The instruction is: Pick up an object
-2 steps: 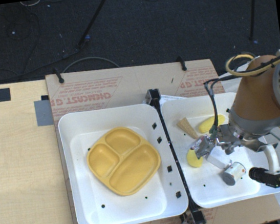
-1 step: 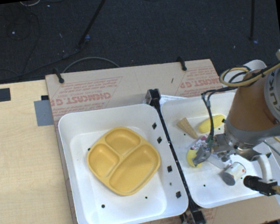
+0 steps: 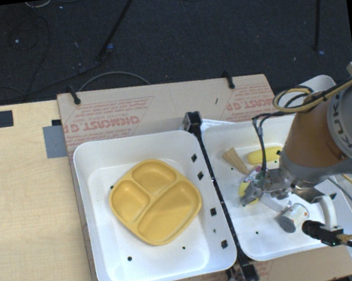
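Observation:
In the right bin (image 3: 262,248) my gripper (image 3: 253,192) is low over the floor, close to the divider. A small yellow-green object (image 3: 245,192) lies right at its tip; whether it is gripped I cannot tell. Just behind it lie a tan wedge-shaped piece (image 3: 234,159) and a yellow banana-like object (image 3: 264,155), partly hidden by the wrist. The grey arm with its orange band (image 3: 313,143) covers the bin's right side.
A yellow divided plate (image 3: 156,201) lies in the middle of the left bin (image 3: 108,256). A black divider (image 3: 213,190) separates the two bins. Cardboard backing (image 3: 159,110) stands behind them, and a wooden bench (image 3: 24,216) extends to the left.

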`<move>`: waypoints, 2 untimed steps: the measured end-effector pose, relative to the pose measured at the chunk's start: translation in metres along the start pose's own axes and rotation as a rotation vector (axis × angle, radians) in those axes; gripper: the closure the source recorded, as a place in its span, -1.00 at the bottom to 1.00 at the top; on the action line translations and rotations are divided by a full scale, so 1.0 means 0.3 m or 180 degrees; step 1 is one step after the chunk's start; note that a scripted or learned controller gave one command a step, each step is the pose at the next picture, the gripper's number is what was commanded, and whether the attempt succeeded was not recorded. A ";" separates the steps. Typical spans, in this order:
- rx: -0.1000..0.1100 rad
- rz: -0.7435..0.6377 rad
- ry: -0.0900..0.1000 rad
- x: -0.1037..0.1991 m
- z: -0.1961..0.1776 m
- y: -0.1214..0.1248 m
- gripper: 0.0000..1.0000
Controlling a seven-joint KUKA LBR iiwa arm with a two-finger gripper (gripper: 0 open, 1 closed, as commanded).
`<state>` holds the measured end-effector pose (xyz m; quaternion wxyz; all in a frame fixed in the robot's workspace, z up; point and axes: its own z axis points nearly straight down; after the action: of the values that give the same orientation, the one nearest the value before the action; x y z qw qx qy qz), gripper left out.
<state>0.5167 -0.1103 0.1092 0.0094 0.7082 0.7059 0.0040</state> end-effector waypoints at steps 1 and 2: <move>-0.0010 0.0017 -0.0017 -0.010 -0.032 0.003 1.00; 0.0056 -0.0014 0.0024 -0.025 -0.223 0.037 1.00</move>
<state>0.5266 -0.1174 0.1763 0.0005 0.7067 0.7076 0.0004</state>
